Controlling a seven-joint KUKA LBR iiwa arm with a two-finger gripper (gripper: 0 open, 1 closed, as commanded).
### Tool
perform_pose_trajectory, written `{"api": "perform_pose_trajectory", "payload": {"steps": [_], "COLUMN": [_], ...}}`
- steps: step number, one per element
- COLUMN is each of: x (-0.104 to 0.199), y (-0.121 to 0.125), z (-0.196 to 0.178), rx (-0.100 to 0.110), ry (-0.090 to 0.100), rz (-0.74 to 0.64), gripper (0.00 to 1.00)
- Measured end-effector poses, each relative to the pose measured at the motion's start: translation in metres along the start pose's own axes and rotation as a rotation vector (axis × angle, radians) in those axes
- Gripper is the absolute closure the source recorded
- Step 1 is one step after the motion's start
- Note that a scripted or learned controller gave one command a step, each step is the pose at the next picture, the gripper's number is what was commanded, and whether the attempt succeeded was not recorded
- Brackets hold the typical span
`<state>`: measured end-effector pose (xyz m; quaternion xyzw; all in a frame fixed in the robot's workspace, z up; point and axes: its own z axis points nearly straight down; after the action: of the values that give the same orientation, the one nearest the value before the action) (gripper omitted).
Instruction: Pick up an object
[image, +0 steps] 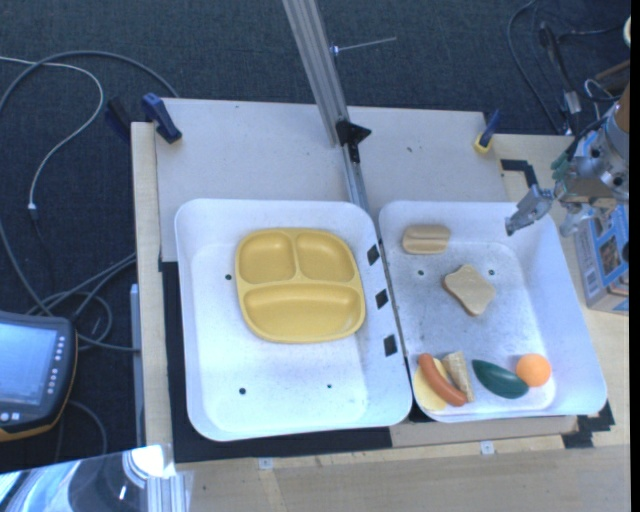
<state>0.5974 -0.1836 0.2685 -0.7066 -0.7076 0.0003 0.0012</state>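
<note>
— Two shallow white plastic bins sit side by side mid-frame, right? What fills the left bin (215, 395)?

— One yellow three-compartment plastic tray (298, 284), lying flat in its upper half, nothing in its compartments.

— And the right bin (570, 300)?

— Six small pieces. Going down in size: a tan bread-slice-shaped toy (470, 289) near the middle; a beige bun-like oblong (426, 239) at the upper left of that bin; then a row along the lower edge. From left, a red-orange sausage-shaped piece (441, 380), touching a pale wedge-shaped piece (458, 371) just beside it, a dark green avocado-shaped piece (499, 379), and a small orange ball (534, 370) touching the green one's right end.

— Where's the arm?

— At the right edge of the frame, upper half. The grey metal two-finger gripper (524, 214) hangs over the upper right rim of the right bin, pointing down and left.

— Is it gripping anything?

— Nothing sits between the fingers; how far apart they stand, I cannot tell. It is well apart from the bread slice and the bun.
</note>
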Motion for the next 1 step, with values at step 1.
{"api": "perform_pose_trajectory", "payload": {"steps": [1], "x": [0.0], "y": [0.0], "z": [0.0], "rx": [0.0], "ry": [0.0], "rz": [0.0], "gripper": [0.0]}}
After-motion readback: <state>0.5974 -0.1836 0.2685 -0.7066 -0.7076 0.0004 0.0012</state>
